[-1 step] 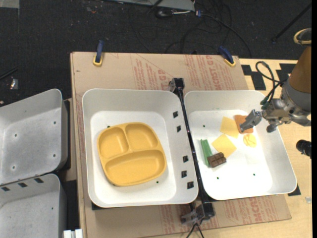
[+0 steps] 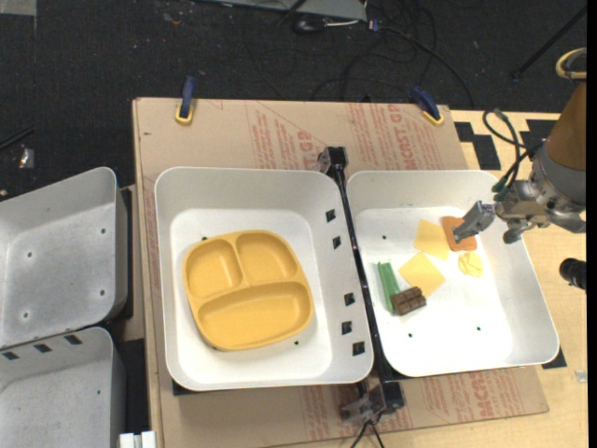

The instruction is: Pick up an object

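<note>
Two shallow white bins are set side by side on a cardboard-covered bench (image 2: 242,119). The left bin (image 2: 177,194) is occupied by a yellow divided plate (image 2: 248,289) with three compartments. In the right bin (image 2: 522,334) a small cluster of objects is seen: two pale yellow flat squares (image 2: 424,255), one above the other, a green stick (image 2: 386,286) just left of them, a brown block (image 2: 408,301) touching the stick's lower end, a small yellow piece (image 2: 472,264) to the right, and an orange piece (image 2: 459,234) near the upper square. The arm (image 2: 569,157) is extended in from the right, and its gripper (image 2: 474,222) is placed directly over the orange piece. Whether the tool is wide, narrow or closed on the piece cannot be told, and no object is seen lifted clear of the bin floor.
</note>
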Robot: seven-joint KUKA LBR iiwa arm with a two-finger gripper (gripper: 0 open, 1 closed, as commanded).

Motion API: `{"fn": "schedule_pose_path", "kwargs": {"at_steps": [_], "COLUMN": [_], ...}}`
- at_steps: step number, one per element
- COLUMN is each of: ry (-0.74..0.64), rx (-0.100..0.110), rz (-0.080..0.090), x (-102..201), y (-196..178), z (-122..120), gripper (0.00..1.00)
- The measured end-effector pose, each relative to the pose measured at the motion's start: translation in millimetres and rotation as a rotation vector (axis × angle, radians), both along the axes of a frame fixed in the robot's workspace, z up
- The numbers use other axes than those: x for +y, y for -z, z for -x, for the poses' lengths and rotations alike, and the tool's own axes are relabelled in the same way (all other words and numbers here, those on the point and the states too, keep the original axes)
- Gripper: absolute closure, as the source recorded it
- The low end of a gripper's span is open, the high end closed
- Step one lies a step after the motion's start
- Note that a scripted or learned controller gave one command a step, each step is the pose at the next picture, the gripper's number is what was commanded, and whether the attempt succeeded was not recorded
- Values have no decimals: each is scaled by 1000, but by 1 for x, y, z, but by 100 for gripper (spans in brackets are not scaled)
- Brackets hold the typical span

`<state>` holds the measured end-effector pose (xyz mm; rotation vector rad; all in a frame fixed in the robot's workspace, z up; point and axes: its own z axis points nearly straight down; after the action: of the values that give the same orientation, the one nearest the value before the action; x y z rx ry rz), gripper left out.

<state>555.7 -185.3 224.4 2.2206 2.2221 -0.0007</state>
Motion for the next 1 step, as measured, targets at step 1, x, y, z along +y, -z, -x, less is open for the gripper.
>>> {"fn": "schedule_pose_path", "kwargs": {"at_steps": [1], "ry": [3], "rx": [4], "rz": [-1], "x": [-7], "y": [61], "z": [0], "gripper": [0]}}
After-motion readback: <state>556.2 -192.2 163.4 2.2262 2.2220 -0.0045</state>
